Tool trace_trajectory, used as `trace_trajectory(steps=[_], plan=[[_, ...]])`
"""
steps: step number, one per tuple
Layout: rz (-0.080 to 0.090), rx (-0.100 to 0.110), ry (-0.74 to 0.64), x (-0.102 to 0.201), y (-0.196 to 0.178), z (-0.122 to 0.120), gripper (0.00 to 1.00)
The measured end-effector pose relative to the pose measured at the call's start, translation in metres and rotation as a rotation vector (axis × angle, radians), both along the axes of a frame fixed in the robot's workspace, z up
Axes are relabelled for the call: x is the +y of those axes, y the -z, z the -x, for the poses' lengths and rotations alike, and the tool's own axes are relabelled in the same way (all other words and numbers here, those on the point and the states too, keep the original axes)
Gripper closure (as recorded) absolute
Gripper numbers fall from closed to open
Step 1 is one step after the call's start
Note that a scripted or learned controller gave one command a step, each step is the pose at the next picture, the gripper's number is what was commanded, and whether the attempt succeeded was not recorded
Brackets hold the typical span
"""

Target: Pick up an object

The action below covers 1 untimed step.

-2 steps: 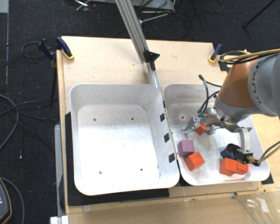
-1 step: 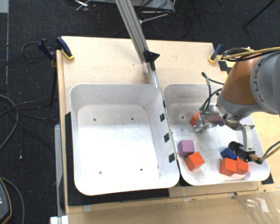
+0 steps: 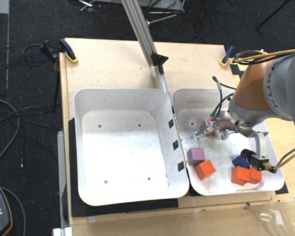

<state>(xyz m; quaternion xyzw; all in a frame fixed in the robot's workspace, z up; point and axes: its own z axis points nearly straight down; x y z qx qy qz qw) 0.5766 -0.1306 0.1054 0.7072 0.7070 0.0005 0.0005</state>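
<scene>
Above right bin: gripper

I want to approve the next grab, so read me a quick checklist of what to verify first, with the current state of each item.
1. Objects within reach in right bin: ok, purple block, orange block.
2. Purple and orange blocks separated: not ok, they touch.
3. Gripper over right bin: ok.
4. Gripper carrying nothing: cannot tell.
5. Blue block accessible: not ok, crowded by orange blocks and arm hardware.
</scene>
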Motion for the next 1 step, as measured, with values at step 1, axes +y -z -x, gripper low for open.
trace_trajectory(steps=[1], plan=[[0.0, -0.004, -0.006, 0.0316, 0.0097, -0.0521, 0.0]])
